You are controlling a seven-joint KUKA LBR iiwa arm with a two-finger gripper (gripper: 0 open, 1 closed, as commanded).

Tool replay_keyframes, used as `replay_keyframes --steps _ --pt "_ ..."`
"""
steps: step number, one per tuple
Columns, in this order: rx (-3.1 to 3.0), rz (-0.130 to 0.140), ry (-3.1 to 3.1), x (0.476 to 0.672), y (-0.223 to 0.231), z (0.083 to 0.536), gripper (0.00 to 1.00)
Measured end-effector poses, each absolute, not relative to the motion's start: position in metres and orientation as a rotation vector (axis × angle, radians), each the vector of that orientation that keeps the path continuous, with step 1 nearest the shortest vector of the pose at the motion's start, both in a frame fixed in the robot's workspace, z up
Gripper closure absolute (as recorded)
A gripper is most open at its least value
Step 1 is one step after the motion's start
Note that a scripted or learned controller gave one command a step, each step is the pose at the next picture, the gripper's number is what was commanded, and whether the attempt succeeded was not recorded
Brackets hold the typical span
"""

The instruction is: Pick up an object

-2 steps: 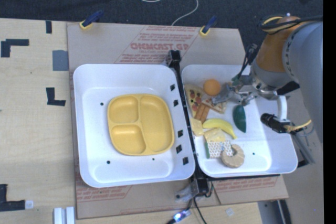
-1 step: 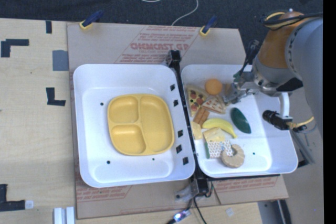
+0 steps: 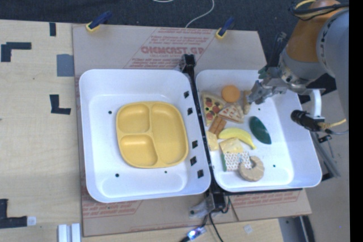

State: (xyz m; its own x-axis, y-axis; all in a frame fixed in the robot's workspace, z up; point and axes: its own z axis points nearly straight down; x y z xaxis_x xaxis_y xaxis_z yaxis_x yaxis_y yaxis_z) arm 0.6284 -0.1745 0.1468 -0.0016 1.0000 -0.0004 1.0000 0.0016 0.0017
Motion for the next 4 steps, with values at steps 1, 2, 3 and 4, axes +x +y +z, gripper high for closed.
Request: replay_keyframes --steps 1,2,3,4 --pt "2.216 0.004 2.222 0.634 -0.164 0.198 1.0" --pt "2.218 0.002 2.222 0.635 -0.164 0.226 1.0" --pt "2.219 -0.002 2.228 0.595 -0.117 0.229 1.0" --pt "2.218 -0.002 2.229 0.576 -0.073 0.225 1.0"
